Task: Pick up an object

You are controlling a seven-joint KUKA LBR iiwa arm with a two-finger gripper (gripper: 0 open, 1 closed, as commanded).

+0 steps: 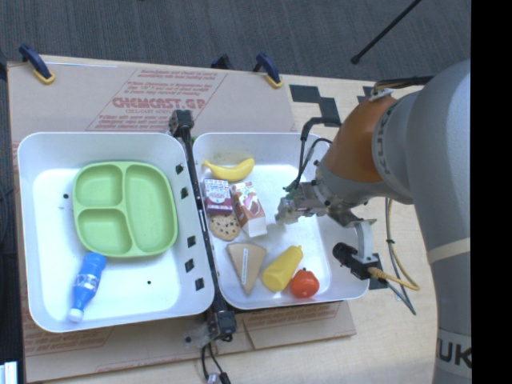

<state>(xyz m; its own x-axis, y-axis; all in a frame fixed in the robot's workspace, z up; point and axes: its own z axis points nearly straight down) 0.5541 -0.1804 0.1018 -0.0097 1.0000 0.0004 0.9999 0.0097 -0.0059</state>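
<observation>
Nearest the lens, the grey arm (424,158) is seen over the right bin (346,293), its gripper (294,208) poised by the small carton (248,208), jaw state impossible to tell; the carton, probably light, stiff and smooth, would best be pinched across its narrow sides.

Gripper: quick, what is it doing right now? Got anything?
Gripper: above the right bin, nothing visibly held; open or closed cannot be told.
</observation>
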